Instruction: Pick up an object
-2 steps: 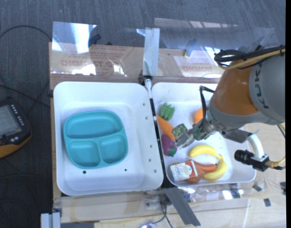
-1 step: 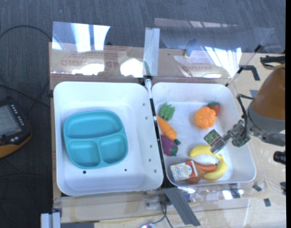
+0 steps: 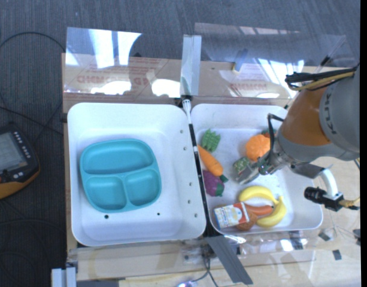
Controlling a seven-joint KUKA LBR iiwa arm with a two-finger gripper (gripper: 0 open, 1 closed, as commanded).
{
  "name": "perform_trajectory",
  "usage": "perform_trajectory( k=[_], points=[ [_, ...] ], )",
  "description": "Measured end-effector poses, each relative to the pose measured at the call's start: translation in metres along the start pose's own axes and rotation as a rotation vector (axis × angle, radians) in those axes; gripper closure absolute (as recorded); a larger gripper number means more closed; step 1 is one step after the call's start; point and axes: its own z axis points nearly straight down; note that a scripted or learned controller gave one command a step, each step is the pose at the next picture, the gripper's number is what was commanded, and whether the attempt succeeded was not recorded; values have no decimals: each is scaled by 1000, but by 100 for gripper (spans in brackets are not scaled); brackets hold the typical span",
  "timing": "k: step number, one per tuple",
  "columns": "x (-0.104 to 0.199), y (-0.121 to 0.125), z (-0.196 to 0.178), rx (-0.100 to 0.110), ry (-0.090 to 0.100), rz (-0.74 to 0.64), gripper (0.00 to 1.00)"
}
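The right bin (image 3: 303,220) holds several toy foods. An orange (image 3: 257,146) lies in its middle, with a yellow banana (image 3: 266,197) in front of it. At the bin's left side are a green vegetable (image 3: 211,140), a carrot (image 3: 209,159) and a purple eggplant (image 3: 214,185). A small carton (image 3: 230,215) rests at the front beside a red piece (image 3: 258,208). My gripper (image 3: 248,169) is low inside this bin, just below and left of the orange and above the banana. No object shows between its tips.
The left bin (image 3: 87,220) bears a teal divided plate (image 3: 120,173). A divider wall (image 3: 195,172) separates the two bins. My arm, with its orange band (image 3: 306,121), covers the right bin's far right side. A black handheld device (image 3: 9,157) lies off the bench at left.
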Motion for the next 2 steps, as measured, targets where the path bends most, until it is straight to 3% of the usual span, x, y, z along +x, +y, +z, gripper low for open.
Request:
perform_trajectory(
  k=[1, 2],
  points=[
    [-55, 46, 4, -15, 2, 632, 100],
    [15, 97, -132, -12, 0, 604, 100]
  ],
)
